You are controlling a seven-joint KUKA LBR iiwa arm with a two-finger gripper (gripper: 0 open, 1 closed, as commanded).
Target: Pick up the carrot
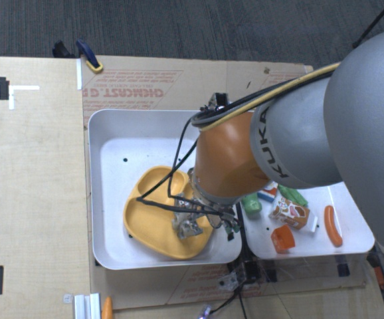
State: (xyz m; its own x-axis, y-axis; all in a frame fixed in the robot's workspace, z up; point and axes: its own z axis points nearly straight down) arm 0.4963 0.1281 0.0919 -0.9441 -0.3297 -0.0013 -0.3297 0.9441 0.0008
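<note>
So the gripper (191,226) hangs over the yellow plate (147,205) in the left bin (112,178), grip state unclear, while the carrot (333,225) lies upright-ish far off in the right bin (351,244).

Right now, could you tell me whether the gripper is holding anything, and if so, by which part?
It cannot be told: the gripper hangs over the yellow plate in the left bin, with nothing visibly between its fingers.

A robotics lab: KUKA arm (298,138), white bins (105,178) on cardboard-lined bench (32,211), trailing cables (172,191).
</note>
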